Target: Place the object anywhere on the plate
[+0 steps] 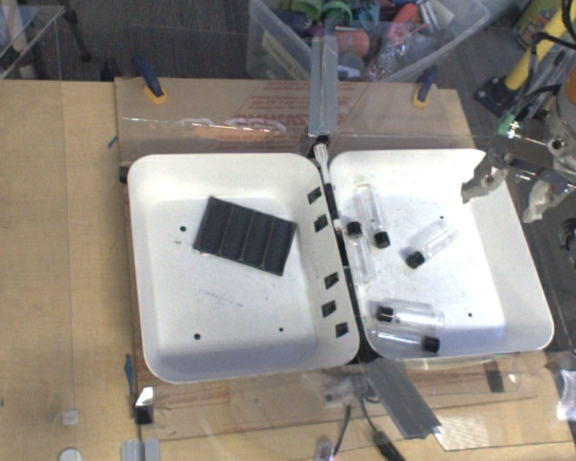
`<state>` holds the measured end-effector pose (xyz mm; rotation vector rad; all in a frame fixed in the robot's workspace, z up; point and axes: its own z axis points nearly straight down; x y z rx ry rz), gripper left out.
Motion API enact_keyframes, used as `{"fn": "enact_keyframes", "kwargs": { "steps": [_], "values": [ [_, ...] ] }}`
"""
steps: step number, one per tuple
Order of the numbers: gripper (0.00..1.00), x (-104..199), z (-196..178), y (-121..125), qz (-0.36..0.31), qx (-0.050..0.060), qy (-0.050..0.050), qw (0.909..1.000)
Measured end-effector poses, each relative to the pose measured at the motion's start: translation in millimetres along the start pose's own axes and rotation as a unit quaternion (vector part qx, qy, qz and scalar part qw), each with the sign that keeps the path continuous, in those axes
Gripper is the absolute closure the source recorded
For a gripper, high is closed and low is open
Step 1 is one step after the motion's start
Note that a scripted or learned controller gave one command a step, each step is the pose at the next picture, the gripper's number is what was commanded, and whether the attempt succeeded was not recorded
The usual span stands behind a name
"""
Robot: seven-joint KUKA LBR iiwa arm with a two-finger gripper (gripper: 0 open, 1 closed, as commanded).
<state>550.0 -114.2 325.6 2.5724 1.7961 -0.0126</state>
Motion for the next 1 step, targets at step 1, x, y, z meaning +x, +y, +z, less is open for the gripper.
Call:
{"fn": "enact_keyframes", "kwargs": {
  "steps": [1],
  "values": [
    [1.00,-0.2,-9.7,0.7,-0.001,-0.001,0.000,1.0000]
  ]
}}
